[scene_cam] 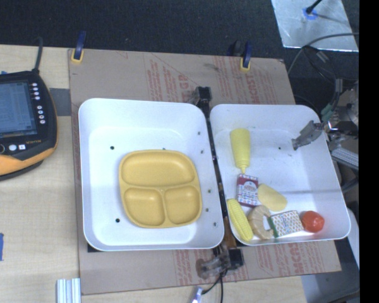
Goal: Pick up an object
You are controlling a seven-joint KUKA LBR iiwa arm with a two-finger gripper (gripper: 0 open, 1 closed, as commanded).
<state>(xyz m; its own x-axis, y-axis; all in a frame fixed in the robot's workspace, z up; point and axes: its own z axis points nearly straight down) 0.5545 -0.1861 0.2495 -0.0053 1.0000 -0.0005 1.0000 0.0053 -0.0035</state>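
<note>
Yellow: one tray [159,189], one bottle [240,147]

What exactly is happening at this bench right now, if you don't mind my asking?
A robot arm is reaching in from the right, its gripper hovering over the upper right part of the right bin. It holds nothing yet. That bin's toy food lies untouched: a yellow mustard bottle, a corn cob, a tomato and some small packets. The left bin holds a yellow divided plate.
</note>
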